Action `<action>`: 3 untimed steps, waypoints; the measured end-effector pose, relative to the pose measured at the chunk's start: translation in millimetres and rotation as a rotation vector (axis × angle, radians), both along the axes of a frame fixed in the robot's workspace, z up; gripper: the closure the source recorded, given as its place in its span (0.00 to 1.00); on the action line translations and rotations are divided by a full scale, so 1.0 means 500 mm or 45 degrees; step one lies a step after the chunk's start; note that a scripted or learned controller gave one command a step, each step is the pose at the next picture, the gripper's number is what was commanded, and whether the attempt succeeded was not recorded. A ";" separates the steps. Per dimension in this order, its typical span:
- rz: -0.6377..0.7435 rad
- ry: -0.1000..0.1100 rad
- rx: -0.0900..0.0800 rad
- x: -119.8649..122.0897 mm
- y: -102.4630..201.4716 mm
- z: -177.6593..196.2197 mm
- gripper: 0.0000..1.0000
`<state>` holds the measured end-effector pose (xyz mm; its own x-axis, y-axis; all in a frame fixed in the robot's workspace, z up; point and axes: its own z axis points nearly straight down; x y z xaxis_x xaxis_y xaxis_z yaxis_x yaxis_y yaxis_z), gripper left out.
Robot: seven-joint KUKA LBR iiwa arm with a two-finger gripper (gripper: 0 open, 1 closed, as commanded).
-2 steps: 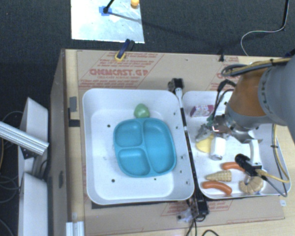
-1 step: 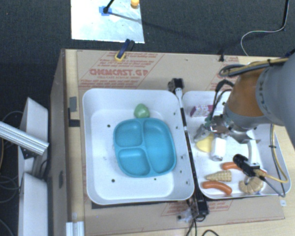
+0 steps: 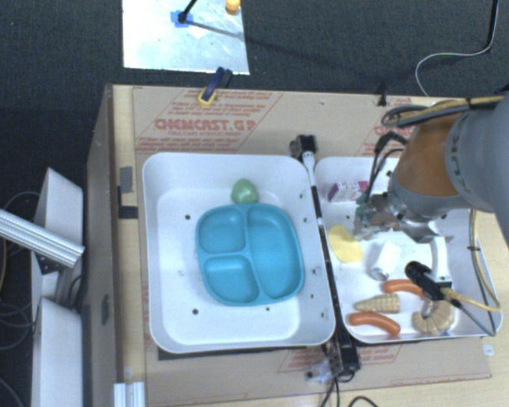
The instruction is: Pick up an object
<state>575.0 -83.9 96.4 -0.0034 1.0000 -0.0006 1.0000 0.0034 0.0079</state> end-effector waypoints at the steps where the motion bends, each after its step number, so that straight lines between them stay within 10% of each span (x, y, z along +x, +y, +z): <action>1: -0.003 0.007 -0.001 0.049 -0.048 0.040 1.00; 2: -0.003 0.008 -0.001 0.007 -0.115 0.083 1.00; 3: -0.003 0.008 0.000 0.007 -0.114 0.083 0.00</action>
<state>578.6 -140.7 137.9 -0.0015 1.0000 -0.0009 1.0000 0.0015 0.0016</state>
